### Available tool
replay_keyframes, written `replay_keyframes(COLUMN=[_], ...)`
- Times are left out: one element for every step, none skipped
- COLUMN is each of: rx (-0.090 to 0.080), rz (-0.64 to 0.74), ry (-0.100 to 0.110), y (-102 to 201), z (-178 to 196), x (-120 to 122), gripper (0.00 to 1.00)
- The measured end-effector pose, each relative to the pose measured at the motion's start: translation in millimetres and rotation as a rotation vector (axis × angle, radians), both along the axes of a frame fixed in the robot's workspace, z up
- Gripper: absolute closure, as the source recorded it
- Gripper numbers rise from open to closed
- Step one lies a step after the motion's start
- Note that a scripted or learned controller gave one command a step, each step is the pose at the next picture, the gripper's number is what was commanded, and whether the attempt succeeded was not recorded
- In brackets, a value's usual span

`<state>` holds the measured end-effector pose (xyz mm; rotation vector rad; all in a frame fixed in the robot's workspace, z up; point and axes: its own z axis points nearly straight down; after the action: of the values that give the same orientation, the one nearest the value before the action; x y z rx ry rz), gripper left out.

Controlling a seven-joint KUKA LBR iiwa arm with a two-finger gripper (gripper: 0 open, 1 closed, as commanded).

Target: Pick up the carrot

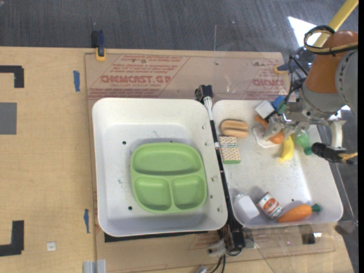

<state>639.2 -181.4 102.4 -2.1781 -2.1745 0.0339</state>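
Looking down at the right bin [327, 178], I note the carrot [296, 212]: orange, tapered, green stub at its right end, lying flat along the near wall, just beside a small red-labelled can [269, 205]. Gripper [289, 121] sits over clutter at the far corner, well apart from it; finger state I cannot tell.

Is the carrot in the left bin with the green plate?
No, the carrot lies in the right bin, near its front right corner beside a small can.
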Motion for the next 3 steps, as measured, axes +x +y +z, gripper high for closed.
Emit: replay_keyframes(rx=[-0.002,-0.002,-0.037], rz=[0.003,0.003,-0.141], ry=[-0.001,-0.001,-0.069], y=[1,1,33], z=[10,10,-13], x=[1,1,-54], gripper=[1.00,0.00,0.00])
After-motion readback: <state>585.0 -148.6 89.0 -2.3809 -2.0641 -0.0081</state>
